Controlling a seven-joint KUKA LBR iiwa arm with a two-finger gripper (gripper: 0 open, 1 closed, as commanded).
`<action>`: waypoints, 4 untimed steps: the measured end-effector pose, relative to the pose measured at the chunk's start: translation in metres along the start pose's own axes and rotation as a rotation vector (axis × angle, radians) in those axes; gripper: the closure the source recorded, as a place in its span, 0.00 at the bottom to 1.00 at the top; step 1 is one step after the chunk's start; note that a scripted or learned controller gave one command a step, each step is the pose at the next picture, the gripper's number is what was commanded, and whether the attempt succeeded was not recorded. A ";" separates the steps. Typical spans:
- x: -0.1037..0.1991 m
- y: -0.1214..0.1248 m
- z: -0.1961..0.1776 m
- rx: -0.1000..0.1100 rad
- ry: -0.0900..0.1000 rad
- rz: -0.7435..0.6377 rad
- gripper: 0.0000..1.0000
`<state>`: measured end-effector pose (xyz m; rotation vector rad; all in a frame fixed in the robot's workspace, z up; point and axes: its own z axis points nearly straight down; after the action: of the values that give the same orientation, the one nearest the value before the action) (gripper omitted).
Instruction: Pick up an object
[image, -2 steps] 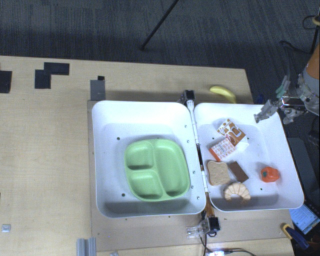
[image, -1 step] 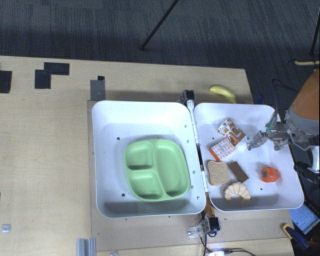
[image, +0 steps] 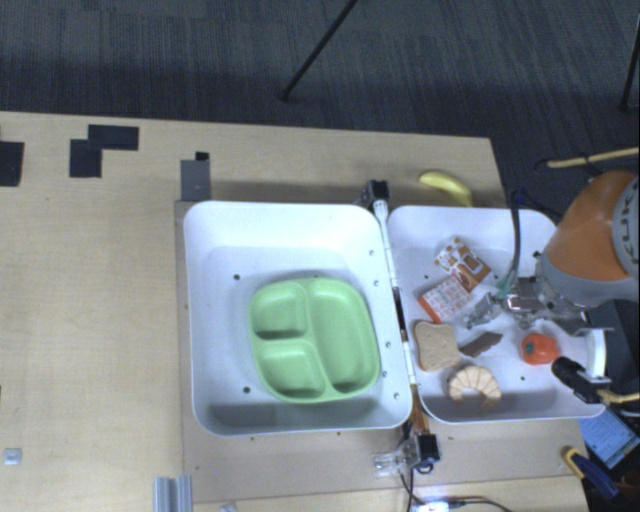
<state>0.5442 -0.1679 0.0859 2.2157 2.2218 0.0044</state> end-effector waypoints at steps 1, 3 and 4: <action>0.000 0.002 -0.012 -0.006 -0.001 0.000 1.00; 0.000 0.004 -0.023 -0.009 -0.001 -0.002 1.00; 0.000 0.003 -0.023 -0.009 -0.001 -0.002 0.00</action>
<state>0.5475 -0.1675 0.1085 2.2087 2.2185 0.0133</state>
